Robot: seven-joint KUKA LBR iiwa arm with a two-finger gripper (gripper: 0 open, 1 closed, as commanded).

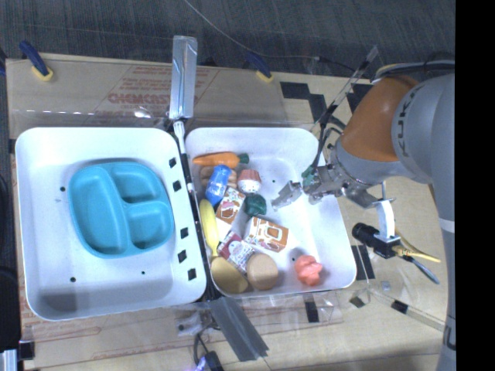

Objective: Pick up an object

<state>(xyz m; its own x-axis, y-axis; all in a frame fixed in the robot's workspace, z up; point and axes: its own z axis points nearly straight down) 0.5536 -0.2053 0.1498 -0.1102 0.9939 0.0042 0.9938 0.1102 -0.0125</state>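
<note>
Left bin [31, 207]: shallow white plastic, rounded corners; holds one turquoise divided tray [120, 207], smooth, moulded in three compartments, lying flat near the bin's centre.

Right bin [329, 238]: same white plastic; contents crowded along its left wall and near corner.
- Toy carrot [216, 160], orange, tapered, at the far left.
- Blue bottle [217, 182], cylindrical, just below the carrot.
- Small white-and-red rounded item [248, 180], beside the bottle.
- Dark green lump [255, 204], irregular.
- Banana [207, 224], yellow, curved, along the left wall.
- Printed carton [266, 235], flat, orange and white, tilted.
- Two tan rounded pieces [249, 272], matte, potato-like, touching at the near edge.
- Pink soft-looking figure [308, 270], near right corner, apart from the heap.

Gripper [288, 195]: metallic, on the grey arm with orange band [375, 126], low over bare bin floor right of the heap; whether its fingers are spread or closed cannot be told, and nothing is seen between them.
</note>
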